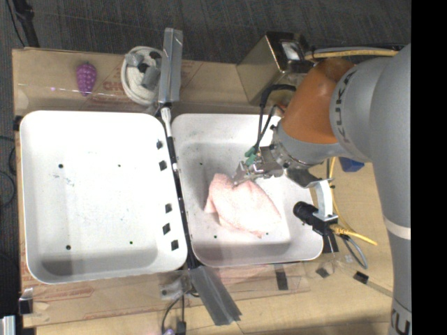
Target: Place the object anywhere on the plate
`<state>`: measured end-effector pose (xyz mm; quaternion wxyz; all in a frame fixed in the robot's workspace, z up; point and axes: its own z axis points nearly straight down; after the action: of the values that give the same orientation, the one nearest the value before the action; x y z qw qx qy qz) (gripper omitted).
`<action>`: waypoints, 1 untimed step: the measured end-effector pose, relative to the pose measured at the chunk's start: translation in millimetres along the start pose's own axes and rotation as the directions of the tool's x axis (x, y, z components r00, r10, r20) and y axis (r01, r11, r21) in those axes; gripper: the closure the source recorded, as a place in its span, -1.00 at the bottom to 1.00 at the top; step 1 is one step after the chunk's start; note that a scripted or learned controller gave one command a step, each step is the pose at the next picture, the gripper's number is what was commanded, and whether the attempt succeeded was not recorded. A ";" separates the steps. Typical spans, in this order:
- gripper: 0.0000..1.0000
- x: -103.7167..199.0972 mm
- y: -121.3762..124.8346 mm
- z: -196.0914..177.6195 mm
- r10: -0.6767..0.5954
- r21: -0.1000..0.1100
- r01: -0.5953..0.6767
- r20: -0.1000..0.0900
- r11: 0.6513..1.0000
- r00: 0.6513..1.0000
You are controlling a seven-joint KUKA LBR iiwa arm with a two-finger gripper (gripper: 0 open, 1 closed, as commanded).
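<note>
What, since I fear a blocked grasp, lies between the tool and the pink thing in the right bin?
Nothing visible does. The tool hangs at the upper edge of the pink thing in the right bin, no other item between them.

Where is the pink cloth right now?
The pink cloth lies in the right-hand white bin, toward its front middle, with the gripper just at its upper edge.
</note>
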<state>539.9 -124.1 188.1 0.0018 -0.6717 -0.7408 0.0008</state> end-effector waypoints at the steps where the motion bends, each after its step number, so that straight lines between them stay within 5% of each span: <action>1: 1.00 0.9 0.5 -43.3 -0.007 -0.001 0.007 0.000 1.000 1.000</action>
<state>540.5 -123.2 231.4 0.0013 -0.6690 -0.7433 0.0006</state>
